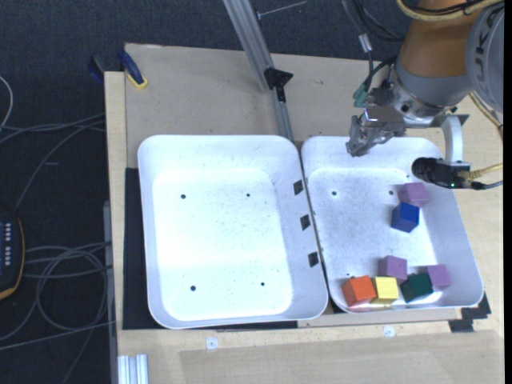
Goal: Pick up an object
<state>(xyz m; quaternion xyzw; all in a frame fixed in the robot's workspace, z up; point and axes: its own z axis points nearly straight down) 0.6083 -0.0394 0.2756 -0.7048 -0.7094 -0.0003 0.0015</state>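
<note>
Currently my gripper [362,144] hangs over the far rim of the right bin [456,238], near that bin's back left corner. Whether it is wide or narrow I cannot tell; the tip reads as one dark mass at this angle, and I see no block in it.

Right bin contents, seven blocks:
- purple block [414,193], by the right wall, toward the back.
- blue block [406,217], just in front of it, the two nearly touching.
- second purple block [394,266], farther forward.
- Front row, left to right: orange block [359,290], yellow block [386,289], dark green block [416,286], third purple block [438,276]. Orange, yellow and green sit side by side and appear to touch; the purple one lies just beside the green, slightly behind it.

All blocks are well apart from my gripper; the nearest are the purple and blue pair.

Left bin [152,214]: sits just beside the right one on the surface [192,94], joined along the shared edge by small dark clips [305,222].
</note>
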